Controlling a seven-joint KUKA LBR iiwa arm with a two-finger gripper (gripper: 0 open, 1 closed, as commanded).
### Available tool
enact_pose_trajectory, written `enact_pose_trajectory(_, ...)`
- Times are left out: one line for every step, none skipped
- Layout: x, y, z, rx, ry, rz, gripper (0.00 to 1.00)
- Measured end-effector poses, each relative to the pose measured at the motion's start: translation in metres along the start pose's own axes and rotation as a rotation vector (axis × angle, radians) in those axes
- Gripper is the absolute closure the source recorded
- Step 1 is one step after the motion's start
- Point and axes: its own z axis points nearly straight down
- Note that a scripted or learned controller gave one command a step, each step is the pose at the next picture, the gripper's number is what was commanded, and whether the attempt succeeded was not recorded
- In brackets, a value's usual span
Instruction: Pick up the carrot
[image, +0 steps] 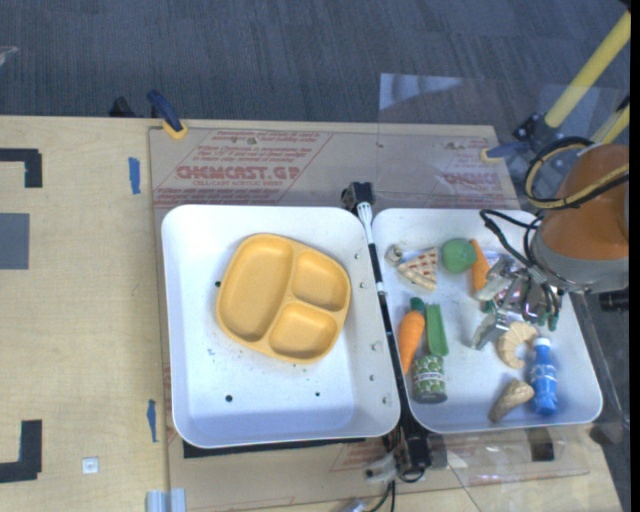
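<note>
My pincer (518, 292): metal fingers low over the right bin (590, 395), near its right wall. Jaw state cannot be told; the tips blur into cables and toy clutter. My orange band (590, 215) sits above and right of it.

Carrot (410, 338): orange, green top, lying lengthwise in the right bin well to the left of my pincer, close to the bin's left wall. Not touched by me.

Green stick (437, 328): just beside the carrot, on its side nearer my pincer.

Jar of green peas (430, 377): below the carrot and stick, left and below my pincer.

Pizza slice (420, 266): left of my pincer, slightly above.

Green ball (459, 254): up and left, with a second orange piece (480, 268) between it and my pincer.

Blue bottle (543, 375): below my pincer, slightly right.

Pale round biscuit (516, 342): just below my pincer.

Tan bread piece (511, 400): further below, left of the bottle.

Left bin (200, 400): far left, bearing a yellow divided plate (283, 297).
</note>
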Motion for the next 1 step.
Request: enact_pose_trajectory(-0.0714,0.0268,0.0092,0.012,0.020,0.417,0.00)
